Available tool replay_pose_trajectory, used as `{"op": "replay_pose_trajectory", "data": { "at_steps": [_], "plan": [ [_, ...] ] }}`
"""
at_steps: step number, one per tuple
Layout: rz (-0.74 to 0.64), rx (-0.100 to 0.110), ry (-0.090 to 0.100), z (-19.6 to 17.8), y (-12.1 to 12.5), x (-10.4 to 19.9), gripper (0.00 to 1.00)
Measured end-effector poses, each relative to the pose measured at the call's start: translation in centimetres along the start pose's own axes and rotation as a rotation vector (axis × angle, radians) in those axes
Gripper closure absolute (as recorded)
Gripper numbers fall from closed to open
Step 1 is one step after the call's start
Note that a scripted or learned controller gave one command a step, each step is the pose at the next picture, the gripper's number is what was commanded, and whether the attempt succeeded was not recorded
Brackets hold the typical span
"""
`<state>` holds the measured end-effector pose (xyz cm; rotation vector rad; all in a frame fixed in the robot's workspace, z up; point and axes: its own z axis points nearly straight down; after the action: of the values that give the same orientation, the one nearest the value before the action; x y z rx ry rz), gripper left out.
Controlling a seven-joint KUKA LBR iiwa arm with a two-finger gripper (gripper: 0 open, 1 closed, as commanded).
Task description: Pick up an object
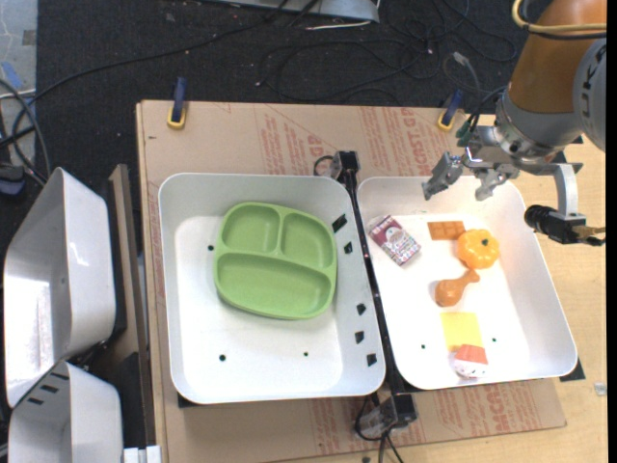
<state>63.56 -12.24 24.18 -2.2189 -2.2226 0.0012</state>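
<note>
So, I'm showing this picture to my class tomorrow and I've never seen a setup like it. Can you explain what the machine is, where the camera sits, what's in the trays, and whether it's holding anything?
The machine is a robot arm, grey with an orange band, reaching in from the right. Its end effector, a two-finger grasping part, hangs open over the far edge of the right bin with nothing between its fingers.

The single camera is fixed above the bench, looking down at a slant.

Two shallow white bins sit side by side. The left bin holds a green divided plate. The right bin holds small items: a dark red packet, an orange cracker, an orange pumpkin-like toy, a toy drumstick and a yellow block with a small red and white piece beside it.
</note>
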Motion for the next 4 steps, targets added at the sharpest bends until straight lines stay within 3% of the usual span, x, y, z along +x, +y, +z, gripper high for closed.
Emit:
{"op": "replay_pose_trajectory", "data": {
  "at_steps": [2, 3, 4],
  "plan": [
    [0.003, 0.005, 0.000, 9.6, -0.5, -0.4, 0.00],
    [0.004, -0.002, 0.001, 14.6, -0.4, -0.4, 0.00],
    [0.002, -0.010, 0.001, 13.2, -0.1, -0.3, 1.00]
  ]
}}
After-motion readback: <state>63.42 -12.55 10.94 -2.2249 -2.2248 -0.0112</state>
